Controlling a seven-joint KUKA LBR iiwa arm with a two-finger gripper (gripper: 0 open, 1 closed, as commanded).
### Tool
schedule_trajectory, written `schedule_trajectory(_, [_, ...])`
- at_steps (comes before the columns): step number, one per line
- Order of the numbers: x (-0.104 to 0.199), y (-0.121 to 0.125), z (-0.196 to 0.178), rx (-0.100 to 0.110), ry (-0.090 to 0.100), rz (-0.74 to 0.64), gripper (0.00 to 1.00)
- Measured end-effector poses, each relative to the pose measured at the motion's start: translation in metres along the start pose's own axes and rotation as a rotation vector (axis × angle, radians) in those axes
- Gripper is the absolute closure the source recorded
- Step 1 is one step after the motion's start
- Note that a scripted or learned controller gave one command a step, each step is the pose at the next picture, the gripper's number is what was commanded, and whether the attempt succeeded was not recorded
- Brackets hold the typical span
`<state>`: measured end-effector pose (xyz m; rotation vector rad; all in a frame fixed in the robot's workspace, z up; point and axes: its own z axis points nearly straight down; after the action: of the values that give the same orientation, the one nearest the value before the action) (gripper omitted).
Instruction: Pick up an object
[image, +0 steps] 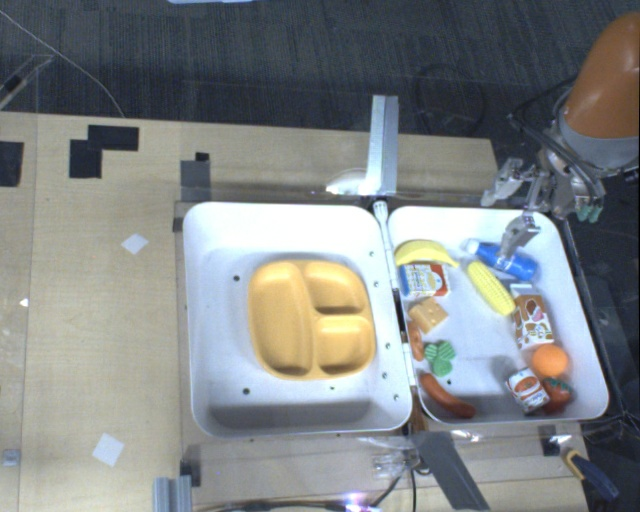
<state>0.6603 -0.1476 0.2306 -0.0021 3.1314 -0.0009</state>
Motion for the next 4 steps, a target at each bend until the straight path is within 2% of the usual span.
schedule_trajectory(1, [-0.009,-0.043,0.058,0.0,0.003,0.113,0.0])
schedule_trajectory(2, [0.0,-0.049,-0.019,0.004,-0.01,0.07,0.0])
schedule_trajectory(3, [0.043,-0.018,0.046,-0.001,0.003,-0.075,0.0])
schedule_trajectory(4, [0.004,-0.055,0.115,0.003,-0.018,0.257,0.0])
